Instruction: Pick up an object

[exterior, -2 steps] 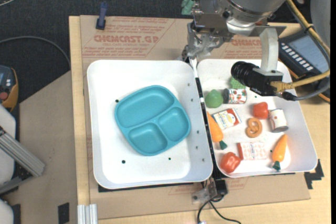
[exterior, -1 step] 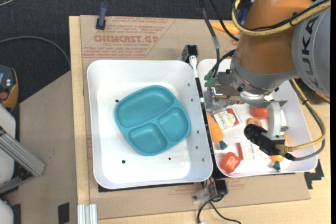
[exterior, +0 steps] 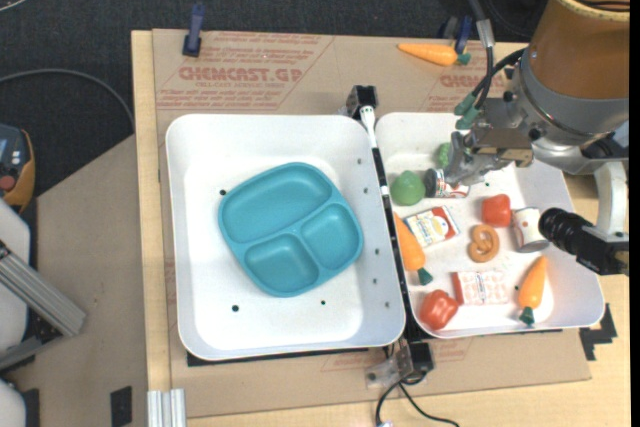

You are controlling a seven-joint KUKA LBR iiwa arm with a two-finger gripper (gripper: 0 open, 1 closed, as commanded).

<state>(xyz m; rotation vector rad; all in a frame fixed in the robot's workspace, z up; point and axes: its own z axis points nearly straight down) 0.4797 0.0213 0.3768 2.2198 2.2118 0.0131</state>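
Green ball (exterior: 407, 187) just left of fingers (exterior: 458, 177), apart.

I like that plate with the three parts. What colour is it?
The divided plate is turquoise blue all over, plain to see in the camera view, in the left white bin.

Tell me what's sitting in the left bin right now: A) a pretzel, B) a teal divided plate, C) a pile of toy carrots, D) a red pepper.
B: the teal divided plate lies alone in the left bin; the toy food fills the right bin.
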